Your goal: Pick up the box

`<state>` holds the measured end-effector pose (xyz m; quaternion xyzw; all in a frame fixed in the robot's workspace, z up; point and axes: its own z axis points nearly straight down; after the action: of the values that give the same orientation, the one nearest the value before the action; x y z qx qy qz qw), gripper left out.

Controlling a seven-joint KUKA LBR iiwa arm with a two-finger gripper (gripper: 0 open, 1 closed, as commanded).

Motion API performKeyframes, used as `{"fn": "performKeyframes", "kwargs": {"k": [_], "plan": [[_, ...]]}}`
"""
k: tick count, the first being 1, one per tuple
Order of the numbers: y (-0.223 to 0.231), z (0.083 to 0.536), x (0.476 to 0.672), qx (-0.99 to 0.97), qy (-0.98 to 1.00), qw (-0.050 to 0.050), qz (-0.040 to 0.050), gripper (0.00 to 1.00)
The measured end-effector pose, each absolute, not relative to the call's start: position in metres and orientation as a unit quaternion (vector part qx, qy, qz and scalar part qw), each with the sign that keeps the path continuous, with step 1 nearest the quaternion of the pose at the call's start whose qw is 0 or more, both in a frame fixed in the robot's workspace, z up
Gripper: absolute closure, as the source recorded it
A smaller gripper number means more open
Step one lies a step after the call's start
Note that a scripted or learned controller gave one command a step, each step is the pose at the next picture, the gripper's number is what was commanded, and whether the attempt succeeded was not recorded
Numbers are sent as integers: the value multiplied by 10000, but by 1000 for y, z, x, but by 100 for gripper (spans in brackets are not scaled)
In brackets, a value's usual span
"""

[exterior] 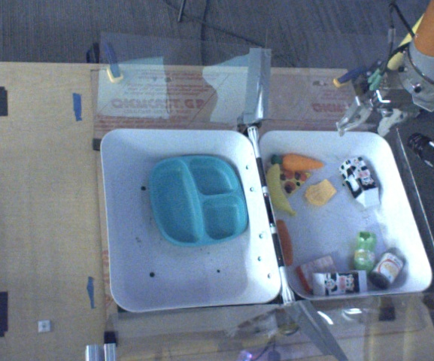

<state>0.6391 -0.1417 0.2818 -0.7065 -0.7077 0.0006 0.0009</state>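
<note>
A wooden bench (36,224) holds two shallow white bins side by side. The left bin (126,277) carries a blue divided plate (199,199). In the right bin (405,224), the box (338,282), cow-patterned, lies flat at six o'clock, untouched, so the pick looks unstarted. The gripper (363,115) hovers just beyond that bin's rim at twelve o'clock, fingers spread apart and holding nothing, with the arm's wrist angled in from two o'clock.

Teal plate (199,199), yellow banana (278,190), orange carrot (302,162).
</note>
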Motion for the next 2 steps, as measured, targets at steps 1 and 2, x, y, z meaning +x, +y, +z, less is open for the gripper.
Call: {"fn": "performKeyframes", "kwargs": {"k": [1,2], "plan": [[-210,140,593,-7119,-7023,6,5,0],[-181,317,524,-7327,-6806,3,6,0]]}}
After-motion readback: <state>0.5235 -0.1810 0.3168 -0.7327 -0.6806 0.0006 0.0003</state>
